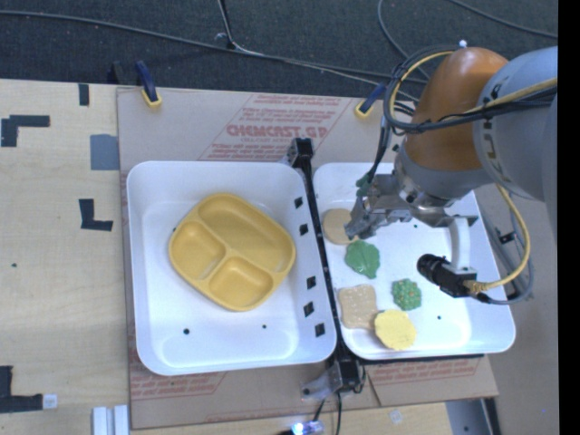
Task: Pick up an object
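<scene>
Your claw (355,227) hangs over the tan disc (333,226); I cannot tell its state, so centre before descending.

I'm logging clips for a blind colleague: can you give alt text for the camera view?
A grey and orange arm reaches from the right and holds its claw low over the right bin, beside a tan disc and above a green leafy piece. The left bin holds a yellow tray.
</scene>
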Tool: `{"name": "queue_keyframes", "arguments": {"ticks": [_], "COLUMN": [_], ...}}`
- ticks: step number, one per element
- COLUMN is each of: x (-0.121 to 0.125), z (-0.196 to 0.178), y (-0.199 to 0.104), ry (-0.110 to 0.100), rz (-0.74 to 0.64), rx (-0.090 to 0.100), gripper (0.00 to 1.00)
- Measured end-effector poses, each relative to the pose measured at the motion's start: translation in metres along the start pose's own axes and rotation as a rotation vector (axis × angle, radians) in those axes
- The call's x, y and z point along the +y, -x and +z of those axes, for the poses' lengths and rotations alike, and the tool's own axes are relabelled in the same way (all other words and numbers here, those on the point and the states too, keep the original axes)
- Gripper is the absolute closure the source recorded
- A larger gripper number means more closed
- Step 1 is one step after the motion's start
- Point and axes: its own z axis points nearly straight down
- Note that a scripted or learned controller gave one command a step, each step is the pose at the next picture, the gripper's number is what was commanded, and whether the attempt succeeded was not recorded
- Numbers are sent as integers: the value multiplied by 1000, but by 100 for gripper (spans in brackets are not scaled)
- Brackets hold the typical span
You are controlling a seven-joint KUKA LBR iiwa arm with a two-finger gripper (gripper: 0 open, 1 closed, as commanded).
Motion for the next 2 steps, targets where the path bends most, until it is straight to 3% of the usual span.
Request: {"name": "queue_keyframes", "arguments": {"ticks": [2], "x": [38], "z": [8], "y": [-91], "ry": [1], "rz": [2], "rx": [-1], "gripper": [100]}}
